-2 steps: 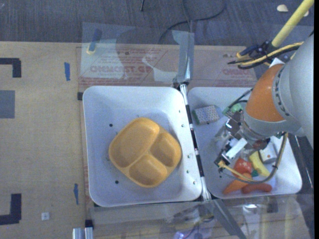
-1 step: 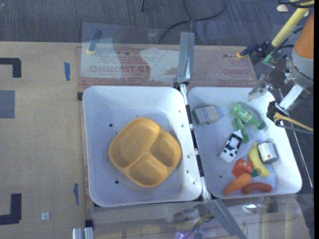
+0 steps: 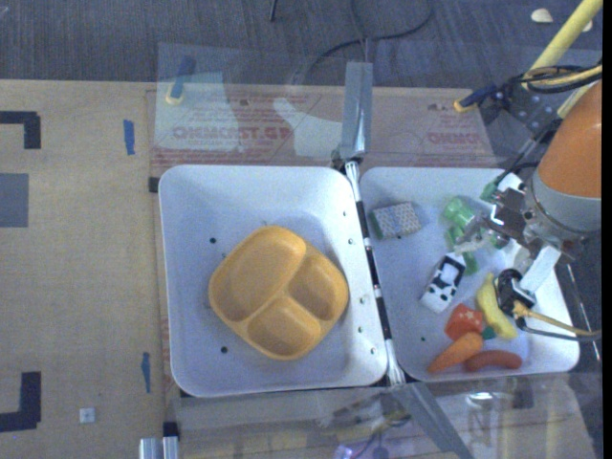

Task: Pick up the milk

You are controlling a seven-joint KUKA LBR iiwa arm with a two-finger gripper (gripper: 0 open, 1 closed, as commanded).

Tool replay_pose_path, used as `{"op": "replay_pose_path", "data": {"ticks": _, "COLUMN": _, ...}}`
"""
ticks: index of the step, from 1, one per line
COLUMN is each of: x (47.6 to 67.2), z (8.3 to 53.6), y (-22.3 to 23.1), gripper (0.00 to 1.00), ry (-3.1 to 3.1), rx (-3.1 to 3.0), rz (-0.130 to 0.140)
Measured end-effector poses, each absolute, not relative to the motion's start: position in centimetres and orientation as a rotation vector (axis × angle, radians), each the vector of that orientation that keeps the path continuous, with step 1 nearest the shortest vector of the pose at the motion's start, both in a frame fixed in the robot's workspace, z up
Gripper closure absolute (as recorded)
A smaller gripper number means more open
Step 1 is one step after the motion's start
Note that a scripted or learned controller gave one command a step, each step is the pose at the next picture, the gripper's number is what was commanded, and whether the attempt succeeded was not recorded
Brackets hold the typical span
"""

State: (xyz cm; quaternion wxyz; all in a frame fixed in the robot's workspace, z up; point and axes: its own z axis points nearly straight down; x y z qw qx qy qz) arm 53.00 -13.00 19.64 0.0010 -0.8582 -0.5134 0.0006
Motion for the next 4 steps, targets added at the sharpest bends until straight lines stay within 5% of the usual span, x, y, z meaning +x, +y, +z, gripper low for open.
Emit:
{"op": "replay_pose_path", "data": {"ticks": 1, "x": 50.2, "z": 8.9, "y": -10.0, "gripper": 0.0, "ry": -1.889, "rx": -2.517, "rz": -0.016}}
{"op": "replay_pose_path", "data": {"ticks": 2, "x": 58.2, "z": 8.8, "y": -11.8, "gripper": 0.0, "ry": -1.736, "rx": -2.626, "rz": -0.01}}
{"op": "replay_pose_path", "data": {"ticks": 3, "x": 56.2, "z": 8.9, "y": -13.0, "gripper": 0.0, "ry": -1.753, "rx": -2.611, "rz": -0.01}}
{"op": "replay_pose_path", "data": {"ticks": 4, "x": 56.3, "z": 9.9, "y": -13.1, "gripper": 1.0, "ry": -1.749, "rx": -2.616, "rz": -0.013}}
